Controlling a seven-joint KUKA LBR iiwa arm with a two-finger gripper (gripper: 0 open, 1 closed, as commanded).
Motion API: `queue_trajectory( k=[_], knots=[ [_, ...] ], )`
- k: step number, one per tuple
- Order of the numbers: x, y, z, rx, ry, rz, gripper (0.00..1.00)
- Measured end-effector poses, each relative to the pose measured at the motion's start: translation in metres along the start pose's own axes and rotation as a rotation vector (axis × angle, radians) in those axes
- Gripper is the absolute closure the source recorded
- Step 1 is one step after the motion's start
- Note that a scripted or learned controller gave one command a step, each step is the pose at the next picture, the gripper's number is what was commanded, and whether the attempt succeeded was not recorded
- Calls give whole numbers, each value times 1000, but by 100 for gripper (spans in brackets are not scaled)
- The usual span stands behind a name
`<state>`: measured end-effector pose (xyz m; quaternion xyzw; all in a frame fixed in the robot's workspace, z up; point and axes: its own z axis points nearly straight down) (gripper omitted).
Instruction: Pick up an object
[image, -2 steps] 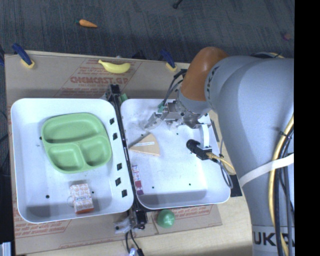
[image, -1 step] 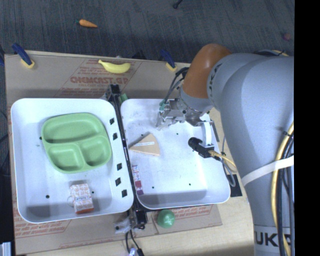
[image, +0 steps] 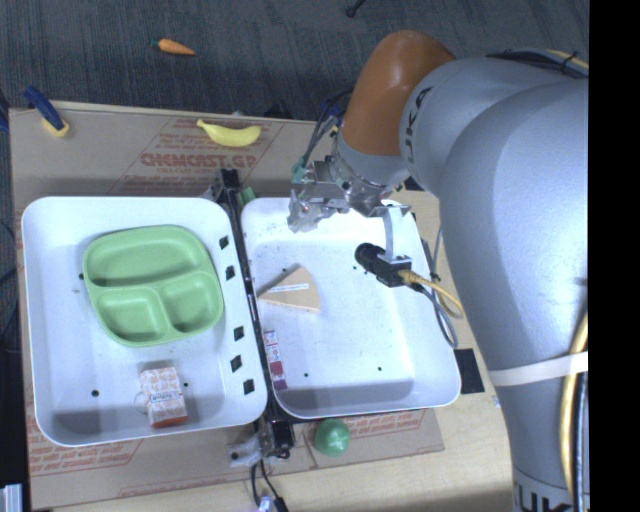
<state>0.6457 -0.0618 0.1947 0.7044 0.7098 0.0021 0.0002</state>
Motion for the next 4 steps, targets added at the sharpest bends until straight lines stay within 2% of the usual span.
queue_trajectory(
  k=[1, 2, 3, 4],
  knots=[
    [-2, -2, 2, 5, -1, 3, 0],
    [-35, 9, 99, 10, -4, 3, 0],
    [-34, 10, 87, 7, -2, 0, 100],
    [49, 12, 1, 2, 0, 1, 100]
  ],
)
